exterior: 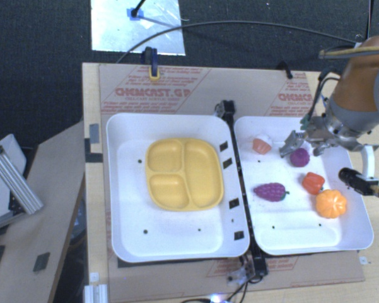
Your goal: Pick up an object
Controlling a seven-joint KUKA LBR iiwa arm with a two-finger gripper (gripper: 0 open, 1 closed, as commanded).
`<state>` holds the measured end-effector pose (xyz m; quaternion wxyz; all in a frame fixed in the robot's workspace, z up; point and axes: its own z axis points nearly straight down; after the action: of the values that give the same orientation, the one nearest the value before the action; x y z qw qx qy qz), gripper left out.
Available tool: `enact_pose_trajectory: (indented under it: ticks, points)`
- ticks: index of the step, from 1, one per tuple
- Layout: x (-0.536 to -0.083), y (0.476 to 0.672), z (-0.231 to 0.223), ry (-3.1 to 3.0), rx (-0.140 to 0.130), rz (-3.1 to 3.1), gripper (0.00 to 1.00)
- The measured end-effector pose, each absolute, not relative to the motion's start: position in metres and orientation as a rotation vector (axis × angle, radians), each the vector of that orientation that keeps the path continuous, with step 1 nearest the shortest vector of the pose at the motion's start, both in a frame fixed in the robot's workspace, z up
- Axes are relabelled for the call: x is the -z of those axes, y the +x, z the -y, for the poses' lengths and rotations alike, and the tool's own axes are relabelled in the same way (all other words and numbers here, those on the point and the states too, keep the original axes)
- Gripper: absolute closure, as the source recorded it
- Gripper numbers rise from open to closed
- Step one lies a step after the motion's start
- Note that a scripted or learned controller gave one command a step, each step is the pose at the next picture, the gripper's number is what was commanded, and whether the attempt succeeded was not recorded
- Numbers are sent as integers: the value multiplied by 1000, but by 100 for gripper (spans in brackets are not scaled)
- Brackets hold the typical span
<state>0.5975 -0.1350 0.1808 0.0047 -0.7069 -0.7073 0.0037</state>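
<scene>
So the gripper (296, 145) is sitting low in the right bin (350, 232), right over the back part of it, with a small round purple fruit (300, 158) just below and touching or nearly touching the fingertips. Honestly can't tell if the fingers are spread or closed from this angle, and I wouldn't say it's got anything in hand.

If the purple one is the target, my guess is it's a light hollow plastic toy: stiff, smooth, a bit slippery, and round enough to squirt out sideways if pinched off-centre. Best bet would be straight across its widest part, coming down from above.

Neighbours in that bin: a pinkish-orange piece (261, 146) off to the left near the back, a bunch of purple grapes (270, 192) toward the middle, a red-orange pepper-looking thing (313, 183) just in front of the purple fruit, and an orange pumpkin (331, 203) beside that. The pepper is the close one, so a finger coming down on the front side could nudge it. Everything else sits well apart.

The left bin (132, 238) has a yellow divided plate (183, 172) in it, nowhere near the action. Both bins rest on the worktop (176, 87).
</scene>
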Motion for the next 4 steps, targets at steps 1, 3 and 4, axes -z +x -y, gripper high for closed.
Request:
enact_pose_trajectory:
  ticks: [1,3,4]
  points:
    - [-189,601,135,-2219,1,2226,0]
    - [-82,597,144,-2220,-1,2222,0]
    - [-96,599,144,-2224,3,2224,100]
